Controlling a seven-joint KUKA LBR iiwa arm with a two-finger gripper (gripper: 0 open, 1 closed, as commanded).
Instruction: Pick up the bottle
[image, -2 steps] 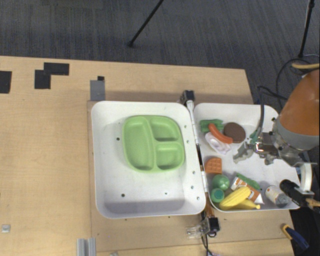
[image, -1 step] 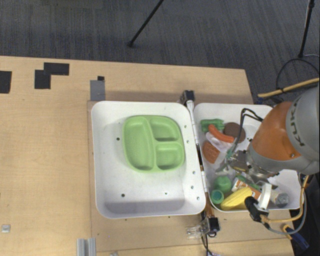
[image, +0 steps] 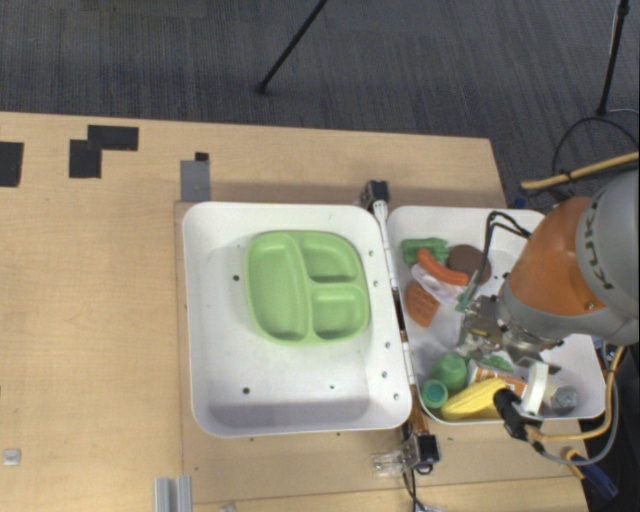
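A small clear bottle with an orange lower part (image: 423, 303) lies tilted in the right bin (image: 585, 398), near its left wall. My gripper (image: 480, 338) hangs low over the middle of that bin, just right of the bottle, and the wrist hides its tips. The grey arm with its orange band (image: 560, 270) covers the bin's right half. Whether the gripper touches the bottle cannot be made out.
Around the gripper lie a green cup (image: 446, 374), a yellow banana (image: 472, 401), a red-orange sausage-like toy (image: 438, 268), a green piece (image: 424, 248) and a brown round piece (image: 465, 259). The left bin (image: 215, 330) holds a green divided plate (image: 305, 285).
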